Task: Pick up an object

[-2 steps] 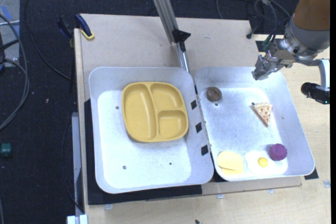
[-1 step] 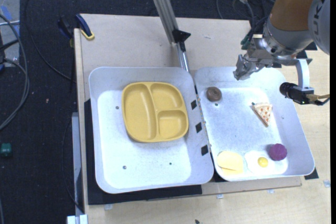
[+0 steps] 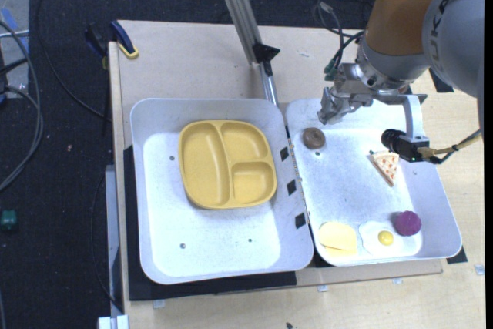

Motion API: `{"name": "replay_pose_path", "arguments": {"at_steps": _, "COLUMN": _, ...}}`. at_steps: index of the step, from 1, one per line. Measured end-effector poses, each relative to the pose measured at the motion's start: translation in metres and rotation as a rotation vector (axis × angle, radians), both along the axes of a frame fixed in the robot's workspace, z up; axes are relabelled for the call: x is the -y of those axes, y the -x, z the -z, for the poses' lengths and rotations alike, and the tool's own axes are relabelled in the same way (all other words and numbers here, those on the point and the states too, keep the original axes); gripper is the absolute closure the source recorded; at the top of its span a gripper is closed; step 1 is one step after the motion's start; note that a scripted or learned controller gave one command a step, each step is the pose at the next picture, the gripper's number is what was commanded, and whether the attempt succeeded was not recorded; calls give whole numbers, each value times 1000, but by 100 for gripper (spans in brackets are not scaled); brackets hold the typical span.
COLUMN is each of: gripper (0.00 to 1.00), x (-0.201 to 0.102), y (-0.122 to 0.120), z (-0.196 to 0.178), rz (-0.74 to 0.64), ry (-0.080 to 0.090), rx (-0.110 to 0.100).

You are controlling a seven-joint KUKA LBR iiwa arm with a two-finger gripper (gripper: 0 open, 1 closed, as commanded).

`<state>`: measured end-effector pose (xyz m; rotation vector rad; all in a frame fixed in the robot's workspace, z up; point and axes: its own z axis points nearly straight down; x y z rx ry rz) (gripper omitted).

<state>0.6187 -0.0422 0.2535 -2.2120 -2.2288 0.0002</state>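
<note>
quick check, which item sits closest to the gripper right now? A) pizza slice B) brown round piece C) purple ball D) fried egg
B: the brown round piece lies in the right bin just below and left of the gripper, while the pizza slice, fried egg and purple ball sit farther toward the bin's right side and near edge.

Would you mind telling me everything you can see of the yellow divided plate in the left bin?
The yellow three-compartment plastic-looking plate is a rounded square with one long section along its left side and two smaller sections on its right, split by raised ridges. It looks matte and holds nothing. It lies flat and upright, slightly rotated, in the upper middle of the shallow white left bin, resting on the bin floor. Nothing else touches it; the hand is over the right bin, well apart from it.
</note>
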Motion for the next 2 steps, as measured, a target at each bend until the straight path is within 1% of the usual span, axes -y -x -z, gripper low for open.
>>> {"name": "replay_pose_path", "arguments": {"at_steps": 1, "gripper": 100, "x": -57, "y": 9, "z": 14, "rz": -1, "ry": 0, "rx": -1}}
{"name": "replay_pose_path", "arguments": {"at_steps": 2, "gripper": 100, "x": -113, "y": 28, "z": 24, "rz": -1, "ry": -1, "rx": -2}}
